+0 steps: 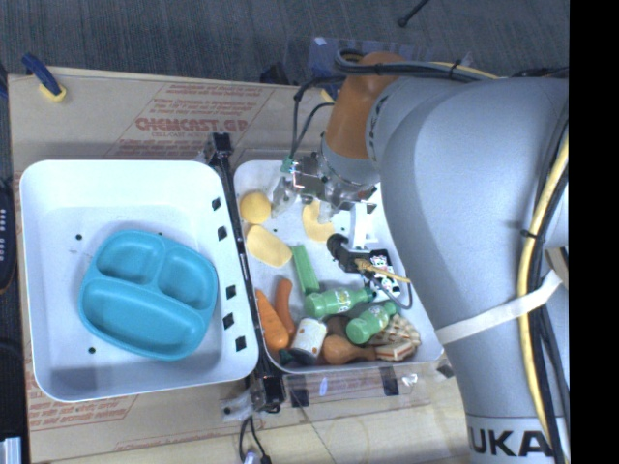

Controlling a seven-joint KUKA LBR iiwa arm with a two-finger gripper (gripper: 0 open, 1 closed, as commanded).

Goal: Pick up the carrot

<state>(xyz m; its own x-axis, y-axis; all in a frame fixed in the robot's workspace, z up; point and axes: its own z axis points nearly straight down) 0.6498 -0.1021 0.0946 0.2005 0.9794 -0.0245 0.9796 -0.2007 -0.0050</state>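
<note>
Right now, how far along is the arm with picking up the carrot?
Done so far: the arm has reached into the right bin, its gripper up at the far end near the yellow pieces. In hand: nothing shows between its fingers. Left: the carrot lies against the bin's left wall, near the front, beside the green bottles. The gripper must move there, grasp and lift.

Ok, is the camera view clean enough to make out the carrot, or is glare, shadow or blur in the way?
Camera view: even, soft lighting, no strong glare on the right bin. The carrot reads clearly orange by that bin's left wall, slightly soft in focus. The arm looms large and covers the bin's right side; the gripper area is dim and cluttered.
</note>
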